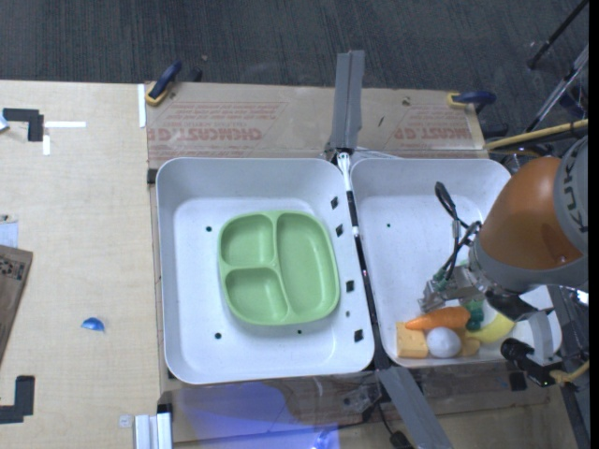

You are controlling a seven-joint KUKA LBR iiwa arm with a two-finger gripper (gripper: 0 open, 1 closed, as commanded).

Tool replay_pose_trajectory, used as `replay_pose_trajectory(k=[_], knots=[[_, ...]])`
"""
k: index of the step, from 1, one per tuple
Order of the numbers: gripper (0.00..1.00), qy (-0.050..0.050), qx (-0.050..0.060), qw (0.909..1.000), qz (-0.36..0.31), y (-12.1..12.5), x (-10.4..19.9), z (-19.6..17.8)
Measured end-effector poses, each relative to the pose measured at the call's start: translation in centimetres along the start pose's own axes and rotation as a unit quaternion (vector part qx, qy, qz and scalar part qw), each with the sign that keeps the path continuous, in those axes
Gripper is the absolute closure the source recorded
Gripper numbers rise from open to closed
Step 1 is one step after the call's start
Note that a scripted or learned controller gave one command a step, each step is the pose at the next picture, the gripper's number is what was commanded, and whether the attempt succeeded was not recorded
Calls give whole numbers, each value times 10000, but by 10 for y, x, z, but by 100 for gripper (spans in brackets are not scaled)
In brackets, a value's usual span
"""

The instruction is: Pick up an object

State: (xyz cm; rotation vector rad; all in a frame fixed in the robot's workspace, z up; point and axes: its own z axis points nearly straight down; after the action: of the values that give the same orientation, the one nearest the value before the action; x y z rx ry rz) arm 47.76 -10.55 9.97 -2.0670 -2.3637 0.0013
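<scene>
Toys (447, 330) lie heaped in the lower right corner of the right bin (402, 204): a smooth orange carrot (438, 319), a white egg-shaped ball (444, 342), a pale yellow cheese-like wedge (411, 340), a yellow banana shape (496, 328) and a small green piece (476, 312). All look like glossy moulded plastic and touch one another. The right bin is a shallow white tray with rounded corners. The left bin (178, 251), just beside it, holds a matte pale green plate (279, 267) with three compartments, lying near its centre. Both bins rest on a light wooden bench (75, 232), with brown printed cardboard (243, 120) under their upper edges. A small blue object (92, 325) lies on the bench at the left. Dark grey carpet (281, 17) fills the top of the frame. The arm (533, 223), orange and grey, enters from the right. Its gripper (445, 288) is down low, just above the carrot, at the upper edge of the heap. Whether it is open or closed cannot be told, nor whether it touches any toy.
</scene>
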Motion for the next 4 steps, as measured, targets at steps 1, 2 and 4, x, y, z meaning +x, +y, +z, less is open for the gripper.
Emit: replay_pose_trajectory(k=[1,2,4], knots=[[0,1,2,10000,-3,0,0,0],[0,-1,-2,9964,849,28,-67,8],[100,0,0,9987,507,-6,-44,0]])
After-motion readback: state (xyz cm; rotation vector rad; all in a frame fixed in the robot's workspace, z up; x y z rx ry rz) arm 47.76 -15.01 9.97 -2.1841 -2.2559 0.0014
